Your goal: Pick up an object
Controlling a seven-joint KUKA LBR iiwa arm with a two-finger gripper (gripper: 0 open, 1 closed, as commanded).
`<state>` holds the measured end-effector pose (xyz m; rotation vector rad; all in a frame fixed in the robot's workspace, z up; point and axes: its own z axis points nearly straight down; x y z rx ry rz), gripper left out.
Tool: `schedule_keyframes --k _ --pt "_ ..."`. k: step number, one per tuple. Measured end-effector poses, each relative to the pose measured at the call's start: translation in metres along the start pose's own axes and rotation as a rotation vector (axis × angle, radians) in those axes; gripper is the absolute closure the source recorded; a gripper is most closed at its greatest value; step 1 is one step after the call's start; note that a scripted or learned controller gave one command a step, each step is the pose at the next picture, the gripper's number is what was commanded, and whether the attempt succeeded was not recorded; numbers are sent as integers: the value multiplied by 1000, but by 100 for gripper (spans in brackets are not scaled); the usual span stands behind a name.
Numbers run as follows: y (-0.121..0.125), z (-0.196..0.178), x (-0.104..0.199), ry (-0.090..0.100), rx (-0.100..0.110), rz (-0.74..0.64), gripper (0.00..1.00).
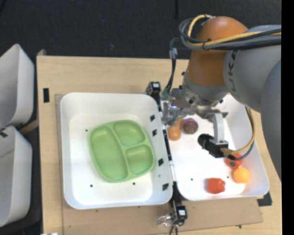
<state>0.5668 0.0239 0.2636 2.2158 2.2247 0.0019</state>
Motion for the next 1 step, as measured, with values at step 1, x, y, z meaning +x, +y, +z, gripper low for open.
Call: schedule_keyframes --k 1 --pt "16 15 44 -1 0 0 100"
